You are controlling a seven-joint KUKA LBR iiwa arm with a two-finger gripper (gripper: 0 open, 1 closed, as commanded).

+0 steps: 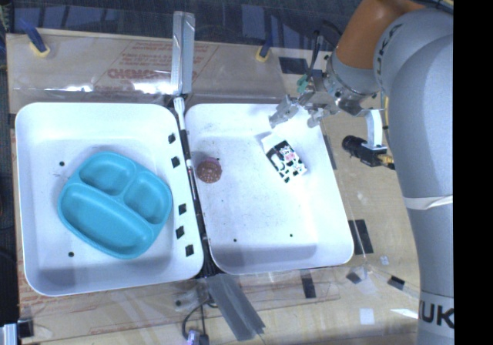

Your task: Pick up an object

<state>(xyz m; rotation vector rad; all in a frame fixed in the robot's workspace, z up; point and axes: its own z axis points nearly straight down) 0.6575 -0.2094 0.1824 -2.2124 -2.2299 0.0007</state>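
Note:
In the right bin (331, 205), a small black-and-white patterned box (286, 160) lies toward the far right. A round brown object (209, 171) rests near the bin's left wall. My gripper (298, 115) hovers over the bin's far right part, just beyond the patterned box. Its two fingers (280, 114) are spread apart, open, with nothing between them.
The left bin (31, 182) holds a blue divided plate (115, 203). A grey divider bar (183, 58) runs between the bins at the back. The arm's large grey body (420, 105) stands over the bench at the right.

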